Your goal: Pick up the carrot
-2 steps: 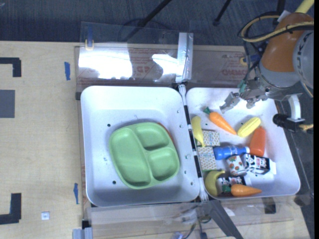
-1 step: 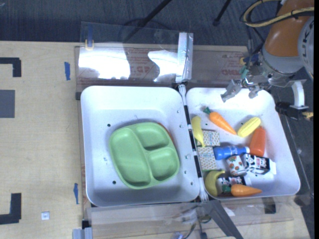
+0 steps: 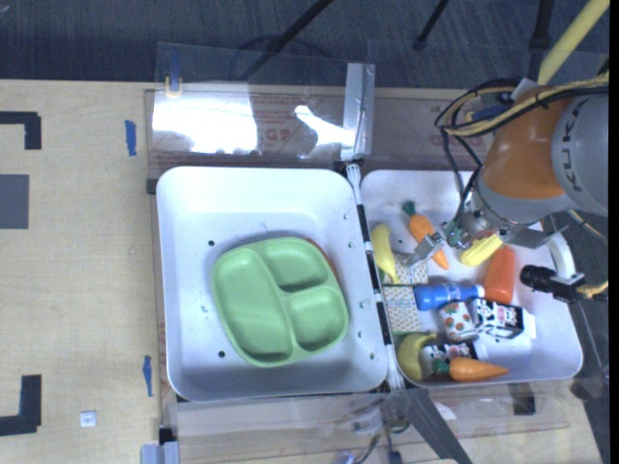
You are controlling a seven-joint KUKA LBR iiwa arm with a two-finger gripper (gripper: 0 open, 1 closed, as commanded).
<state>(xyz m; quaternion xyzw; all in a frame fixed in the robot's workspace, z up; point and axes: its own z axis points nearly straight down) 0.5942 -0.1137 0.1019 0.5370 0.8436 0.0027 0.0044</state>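
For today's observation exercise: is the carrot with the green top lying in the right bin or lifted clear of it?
Cannot tell for certain. The carrot sits among other toys inside the right bin, with the hand directly beside it.

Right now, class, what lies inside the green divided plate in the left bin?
The green divided plate shows three bare compartments, nothing in them. Whatever is beneath it in the left bin is covered.

Arm (image 3: pixel 590 153) seems lettered "KU", the rest cut off.
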